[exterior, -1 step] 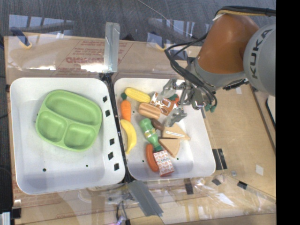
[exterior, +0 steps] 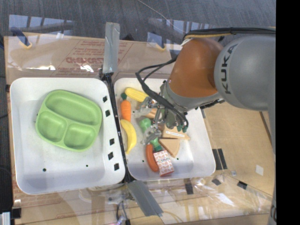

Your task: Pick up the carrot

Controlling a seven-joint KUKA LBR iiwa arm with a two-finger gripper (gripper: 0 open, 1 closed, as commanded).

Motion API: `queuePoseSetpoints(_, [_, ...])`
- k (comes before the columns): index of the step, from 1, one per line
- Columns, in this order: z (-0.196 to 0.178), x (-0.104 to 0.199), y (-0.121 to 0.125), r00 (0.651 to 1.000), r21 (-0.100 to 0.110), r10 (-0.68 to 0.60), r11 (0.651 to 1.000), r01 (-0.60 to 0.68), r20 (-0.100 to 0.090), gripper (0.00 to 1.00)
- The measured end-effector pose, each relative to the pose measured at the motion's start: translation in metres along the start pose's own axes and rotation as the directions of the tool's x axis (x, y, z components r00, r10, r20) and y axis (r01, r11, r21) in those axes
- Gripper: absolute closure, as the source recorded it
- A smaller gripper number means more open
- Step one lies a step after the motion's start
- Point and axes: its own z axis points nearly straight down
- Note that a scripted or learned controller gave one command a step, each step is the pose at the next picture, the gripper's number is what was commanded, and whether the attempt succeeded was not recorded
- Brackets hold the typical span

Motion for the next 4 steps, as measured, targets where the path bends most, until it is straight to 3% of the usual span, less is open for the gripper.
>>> queuePoseSetpoints(1, [0.097,-0.016,-0.041,0.998,0.002,-0.062,0.998,0.062,0.008,0.0])
queuePoseSetpoints(2, [0.096,-0.043,-0.029,0.912,0.005,-0.41,0.912,0.41,0.005,0.0])
queuePoseSetpoints(3, [0.096,-0.061,-0.023,1.0,0.002,0.007,1.0,-0.007,0.008,0.0])
queuePoseSetpoints(4, [0.095,-0.083,-0.024,0.955,0.003,0.295,0.956,-0.295,0.01,0.0])
